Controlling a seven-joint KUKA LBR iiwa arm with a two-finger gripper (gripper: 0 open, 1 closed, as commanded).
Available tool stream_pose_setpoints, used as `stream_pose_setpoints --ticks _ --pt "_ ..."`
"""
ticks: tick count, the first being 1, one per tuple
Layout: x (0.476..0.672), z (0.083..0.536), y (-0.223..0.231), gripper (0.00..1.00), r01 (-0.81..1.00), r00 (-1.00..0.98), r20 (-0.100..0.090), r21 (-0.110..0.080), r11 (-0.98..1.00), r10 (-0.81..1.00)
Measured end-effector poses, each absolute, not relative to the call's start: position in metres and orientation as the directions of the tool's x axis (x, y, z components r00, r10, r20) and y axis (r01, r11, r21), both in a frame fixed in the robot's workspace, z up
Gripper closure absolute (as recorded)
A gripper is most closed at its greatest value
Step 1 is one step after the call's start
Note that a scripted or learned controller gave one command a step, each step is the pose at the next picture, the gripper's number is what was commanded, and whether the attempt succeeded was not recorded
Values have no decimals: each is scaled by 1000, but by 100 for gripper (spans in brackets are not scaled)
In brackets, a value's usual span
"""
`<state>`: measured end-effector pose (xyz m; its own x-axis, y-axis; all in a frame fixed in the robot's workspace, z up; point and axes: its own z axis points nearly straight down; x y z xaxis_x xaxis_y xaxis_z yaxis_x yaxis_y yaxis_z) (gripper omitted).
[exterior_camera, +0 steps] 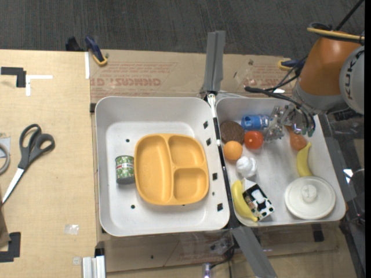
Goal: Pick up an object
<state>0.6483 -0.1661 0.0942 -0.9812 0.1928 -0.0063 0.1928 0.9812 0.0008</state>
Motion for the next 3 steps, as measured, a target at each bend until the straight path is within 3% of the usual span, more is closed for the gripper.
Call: stream_pose_setpoints --ticks 1,2,3 --pt "641 89 -165 0 192 -981 29 1 981 192" --pt "624 94 -222 0 160 -987 -6 0 987 160" --pt "626 106 -222 100 159 -987 -13 -1 987 159"
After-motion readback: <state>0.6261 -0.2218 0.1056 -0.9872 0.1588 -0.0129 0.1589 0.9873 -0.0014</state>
